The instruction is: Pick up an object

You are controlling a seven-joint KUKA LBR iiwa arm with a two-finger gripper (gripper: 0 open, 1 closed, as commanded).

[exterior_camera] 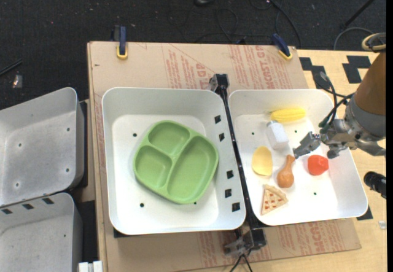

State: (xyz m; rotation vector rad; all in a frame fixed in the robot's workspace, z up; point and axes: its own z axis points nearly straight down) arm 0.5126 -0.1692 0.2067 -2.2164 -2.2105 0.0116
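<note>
Right bin (344, 203), contents: toy tomato (317, 165) near centre; drumstick (286, 170), chip (262, 161), pizza slice (272, 199), white block (277, 134), corn (288, 115) left of it. Tool (319, 140) just above tomato, jaws spread wide, holding nothing.

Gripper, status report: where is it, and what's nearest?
Gripper low over right bin. Red tomato just below it, ungrasped. Drumstick and white block close by.
</note>
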